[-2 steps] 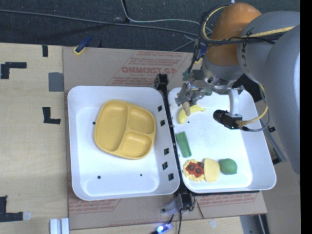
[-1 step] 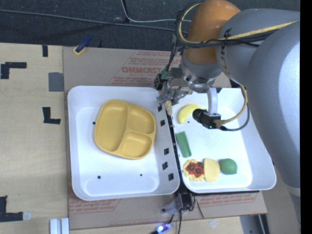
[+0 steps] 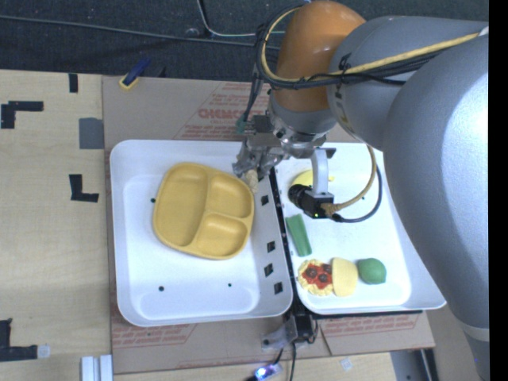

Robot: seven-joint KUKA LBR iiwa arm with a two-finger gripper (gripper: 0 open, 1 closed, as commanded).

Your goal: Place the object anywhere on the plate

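1. You had the gripper [image 3: 252, 167] hanging over the inner wall of the left bin [image 3: 127, 213], close above the upper right corner of the yellow plate [image 3: 203, 210].
2. Whether its fingers were spread or closed, you could not tell: the wrist and its cabling hid them from above. A small pale tan bit showed at the tip, near the divider, but whether that was a held object or part of the tool was not clear.
3. The plate lay in the left bin, tilted a little, its three compartments bare. It sat down and to the left of the gripper, with its nearest rim just beside the tip.
4. The loose things were in the right bin [image 3: 397, 292]: a green stick [image 3: 299, 234] lying lengthwise along the divider, a pizza slice [image 3: 316, 276], a pale yellow piece [image 3: 344, 277] touching it, and a green round piece [image 3: 371, 271] just beside that. A yellow item [image 3: 302, 182] sat higher up, partly behind a black fitting.
5. My reading: if the tip did carry something, your move was a short shift left and down over the plate before release. If it carried nothing, the objects all lay to the right and below, across the divider, and the green stick was nearest.
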